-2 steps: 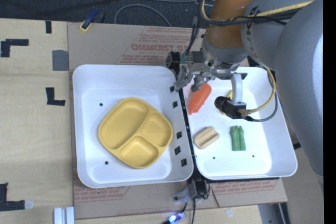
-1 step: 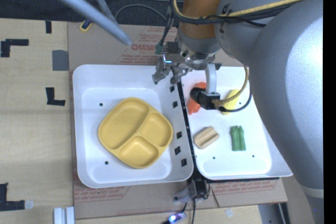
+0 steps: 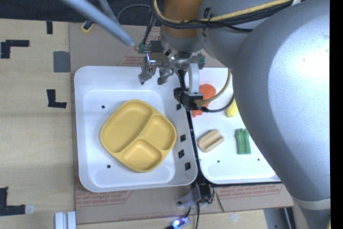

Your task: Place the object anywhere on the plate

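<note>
Two white bins sit side by side on the bench. Left bin (image 3: 86, 131) holds a yellow three-section plate (image 3: 138, 134) (bare). Above its far edge the gripper (image 3: 153, 78) hangs, fingers apparently parted around nothing. Right bin (image 3: 230, 171): tan bread-like object (image 3: 210, 140), green piece (image 3: 243, 141).

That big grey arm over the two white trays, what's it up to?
The arm's pincer hangs over the far edge of the left bin, with nothing between its fingers that I can see. In that bin lies a yellow plate with three compartments and nothing on it. The right bin holds the candidates: a tan bread-like piece, a green piece, something orange and something yellow, both partly hidden by the arm. So no object has reached the plate yet.
</note>
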Robot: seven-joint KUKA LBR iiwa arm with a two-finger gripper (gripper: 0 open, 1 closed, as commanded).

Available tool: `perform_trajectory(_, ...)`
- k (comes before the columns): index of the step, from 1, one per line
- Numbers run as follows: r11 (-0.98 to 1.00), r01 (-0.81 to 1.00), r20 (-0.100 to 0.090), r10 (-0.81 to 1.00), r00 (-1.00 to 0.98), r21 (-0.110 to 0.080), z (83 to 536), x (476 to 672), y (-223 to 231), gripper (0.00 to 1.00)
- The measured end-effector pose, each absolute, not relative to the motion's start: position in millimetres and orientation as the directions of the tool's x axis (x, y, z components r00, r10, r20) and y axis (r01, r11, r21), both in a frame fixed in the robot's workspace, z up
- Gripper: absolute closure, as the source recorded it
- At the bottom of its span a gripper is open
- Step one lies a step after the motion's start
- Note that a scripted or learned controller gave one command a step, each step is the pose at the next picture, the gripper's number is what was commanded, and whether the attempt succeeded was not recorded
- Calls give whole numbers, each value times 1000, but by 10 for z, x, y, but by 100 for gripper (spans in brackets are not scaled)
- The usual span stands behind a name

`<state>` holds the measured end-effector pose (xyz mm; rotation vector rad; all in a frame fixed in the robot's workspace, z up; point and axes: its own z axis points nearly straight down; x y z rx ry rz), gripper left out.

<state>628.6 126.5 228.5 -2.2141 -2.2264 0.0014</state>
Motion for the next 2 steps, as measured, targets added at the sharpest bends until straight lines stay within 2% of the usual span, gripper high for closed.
perform_trajectory(1,7,1000,2,1000,-7,0,2336,6434,1824,100)
perform_trajectory(2,3,1000,-1,1000,-3,-1,2334,6434,1787,0)
